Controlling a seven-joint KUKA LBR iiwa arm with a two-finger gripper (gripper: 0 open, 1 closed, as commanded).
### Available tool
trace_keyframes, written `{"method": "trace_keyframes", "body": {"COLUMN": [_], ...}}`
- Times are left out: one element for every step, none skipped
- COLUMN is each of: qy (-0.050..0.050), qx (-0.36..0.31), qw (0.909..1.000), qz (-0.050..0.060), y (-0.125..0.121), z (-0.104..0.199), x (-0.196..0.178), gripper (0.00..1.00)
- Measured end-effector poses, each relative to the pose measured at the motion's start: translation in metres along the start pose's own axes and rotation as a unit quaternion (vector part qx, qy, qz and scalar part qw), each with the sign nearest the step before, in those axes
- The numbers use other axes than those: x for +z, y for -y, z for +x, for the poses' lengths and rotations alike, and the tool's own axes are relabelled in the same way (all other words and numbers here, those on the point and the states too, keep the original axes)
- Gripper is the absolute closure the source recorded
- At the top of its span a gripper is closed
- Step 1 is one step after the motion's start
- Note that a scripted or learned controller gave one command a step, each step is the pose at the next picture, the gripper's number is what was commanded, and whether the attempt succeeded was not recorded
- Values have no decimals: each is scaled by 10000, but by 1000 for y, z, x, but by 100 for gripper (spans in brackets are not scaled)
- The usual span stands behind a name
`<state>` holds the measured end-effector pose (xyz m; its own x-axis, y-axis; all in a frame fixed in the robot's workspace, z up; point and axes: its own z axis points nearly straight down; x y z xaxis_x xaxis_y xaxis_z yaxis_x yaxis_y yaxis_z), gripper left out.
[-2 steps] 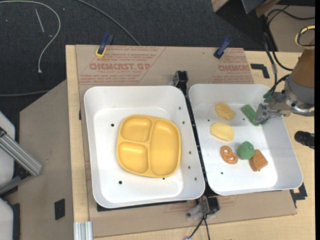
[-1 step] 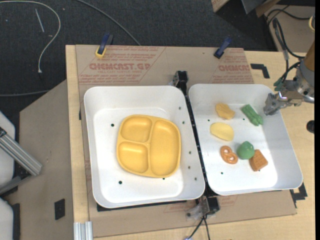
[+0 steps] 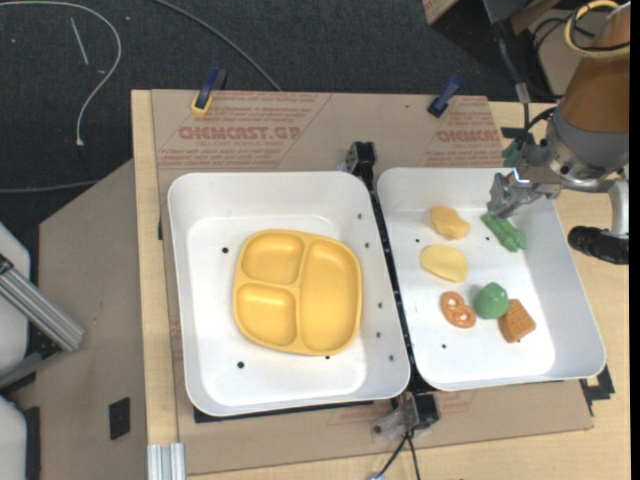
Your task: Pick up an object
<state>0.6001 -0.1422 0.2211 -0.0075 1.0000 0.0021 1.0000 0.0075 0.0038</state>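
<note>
So I'm hovering my two-finger gripper point(image 3: 506, 196) over the right white bin point(image 3: 572, 298), just above the long green plastic piece point(image 3: 505, 232), lining up a grab; can't tell how it's set.

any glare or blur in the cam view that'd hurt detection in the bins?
Camera view: even, soft light, faint shadows; white bins bright but not blown out; yellow plate shows mild sheen; small items sharp; the gripper slightly soft over the green piece.
</note>
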Motion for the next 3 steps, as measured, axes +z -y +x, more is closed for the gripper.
{"method": "trace_keyframes", "body": {"qy": [1,0,-3], "qx": [8,4,7], "qw": [10000,10000,10000], "qz": [8,9,30], "y": [-8,-26,-23], "z": [44,95,148], "x": [-1,2,5], "gripper": [100,100,100]}}
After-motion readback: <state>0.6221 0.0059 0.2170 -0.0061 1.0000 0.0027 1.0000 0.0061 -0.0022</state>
